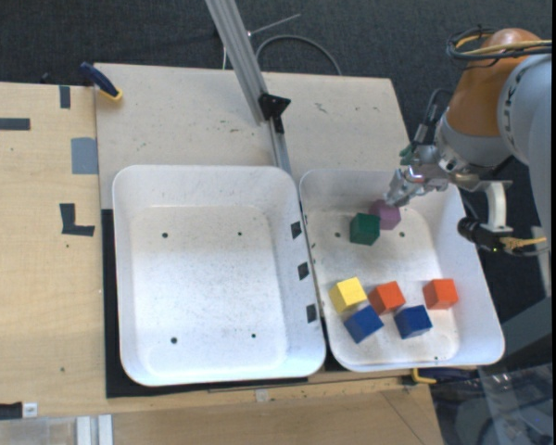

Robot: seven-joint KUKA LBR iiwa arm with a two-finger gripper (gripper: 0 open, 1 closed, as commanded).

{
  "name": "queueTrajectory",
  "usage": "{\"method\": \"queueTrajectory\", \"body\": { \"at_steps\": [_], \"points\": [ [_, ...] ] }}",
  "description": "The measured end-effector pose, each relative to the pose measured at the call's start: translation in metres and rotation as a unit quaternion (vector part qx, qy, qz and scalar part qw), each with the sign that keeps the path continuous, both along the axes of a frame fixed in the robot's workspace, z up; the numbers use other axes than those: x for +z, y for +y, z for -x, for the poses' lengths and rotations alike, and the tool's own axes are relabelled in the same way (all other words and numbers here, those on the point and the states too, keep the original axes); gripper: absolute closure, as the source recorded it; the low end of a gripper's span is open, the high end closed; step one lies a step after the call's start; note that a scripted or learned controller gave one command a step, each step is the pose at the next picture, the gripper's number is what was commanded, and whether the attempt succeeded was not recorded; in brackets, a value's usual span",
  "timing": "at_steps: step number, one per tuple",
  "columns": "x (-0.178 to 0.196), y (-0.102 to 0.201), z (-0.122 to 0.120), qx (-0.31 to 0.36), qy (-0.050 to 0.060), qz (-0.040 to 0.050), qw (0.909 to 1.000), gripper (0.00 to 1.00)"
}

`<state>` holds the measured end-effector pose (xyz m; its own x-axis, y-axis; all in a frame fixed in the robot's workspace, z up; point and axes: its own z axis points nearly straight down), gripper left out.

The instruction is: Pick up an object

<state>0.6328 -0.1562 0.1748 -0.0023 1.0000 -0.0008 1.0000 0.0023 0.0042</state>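
The small purple cube (386,215) sits in the right bin (473,336), toward its far side, touching or just beside a green cube (364,229) on its left. The tool (408,185) hangs right over the purple cube's far edge, tips at or against it; how far they are spread I cannot tell from here. Nearer the front of the same bin lie a yellow cube (348,292), two orange cubes (386,297) and two blue cubes (362,324). The left bin (130,188) stands alongside on the bench (185,109).
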Motion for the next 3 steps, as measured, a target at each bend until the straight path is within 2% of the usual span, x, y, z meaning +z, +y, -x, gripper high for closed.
{"method": "queueTrajectory", "body": {
  "at_steps": [2,3],
  "points": [
    [0.096,-0.001,0.013,-0.001,0.000,0.0002,1.0000,1.00],
    [0.078,0.049,0.013,0.001,0.003,-0.0008,1.0000,1.00]
  ]
}}
